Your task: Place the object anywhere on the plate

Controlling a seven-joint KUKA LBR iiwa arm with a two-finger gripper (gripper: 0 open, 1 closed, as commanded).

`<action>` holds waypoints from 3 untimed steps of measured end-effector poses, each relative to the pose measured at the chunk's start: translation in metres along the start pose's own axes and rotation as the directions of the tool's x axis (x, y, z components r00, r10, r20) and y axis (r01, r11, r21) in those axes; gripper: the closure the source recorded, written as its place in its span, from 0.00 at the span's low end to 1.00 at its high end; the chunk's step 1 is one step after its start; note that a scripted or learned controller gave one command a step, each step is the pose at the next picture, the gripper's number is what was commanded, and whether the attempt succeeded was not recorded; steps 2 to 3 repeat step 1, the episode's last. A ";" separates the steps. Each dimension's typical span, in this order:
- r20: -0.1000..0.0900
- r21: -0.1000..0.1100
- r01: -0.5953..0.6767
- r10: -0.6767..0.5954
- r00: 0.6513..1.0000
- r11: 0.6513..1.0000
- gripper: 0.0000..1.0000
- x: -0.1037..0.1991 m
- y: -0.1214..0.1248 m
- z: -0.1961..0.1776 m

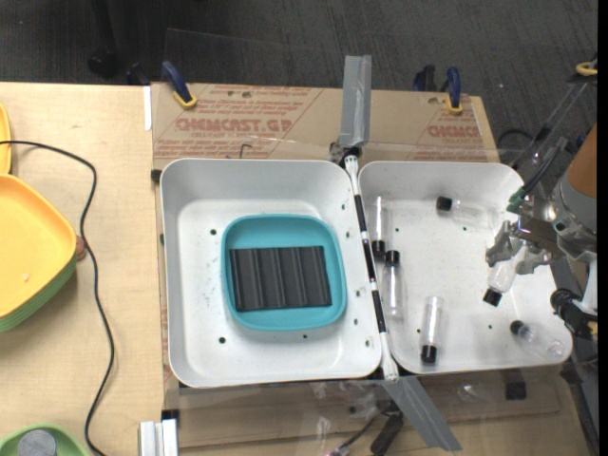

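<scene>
A teal plate [283, 233] with a dark ribbed centre lies in the left bin [190, 283]. My gripper [510, 257] hangs over the right side of the right bin [465, 364]. A clear vial [500, 277] with a black cap at its lower end sticks out from between the fingers, tilted down and to the left. The gripper is shut on its upper end. The plate is far to the left of the gripper, across the wall between the two bins.
Several more clear vials with black caps lie in the right bin: one at the back [456, 208], two along the left wall [378, 221] [392, 283], one near the front [430, 323], one at the front right [538, 339]. Yellow dishes [28, 255] sit far left.
</scene>
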State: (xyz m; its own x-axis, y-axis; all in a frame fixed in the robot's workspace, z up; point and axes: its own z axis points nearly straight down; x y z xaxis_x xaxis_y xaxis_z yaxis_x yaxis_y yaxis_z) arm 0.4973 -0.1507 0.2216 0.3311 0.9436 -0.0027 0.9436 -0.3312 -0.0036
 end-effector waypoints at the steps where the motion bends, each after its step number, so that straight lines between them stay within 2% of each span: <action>1: 0.000 0.000 0.000 0.000 1.000 1.000 0.00 0.000 0.000 0.000; 3: 0.000 0.000 0.000 0.000 1.000 1.000 0.00 0.000 0.000 0.000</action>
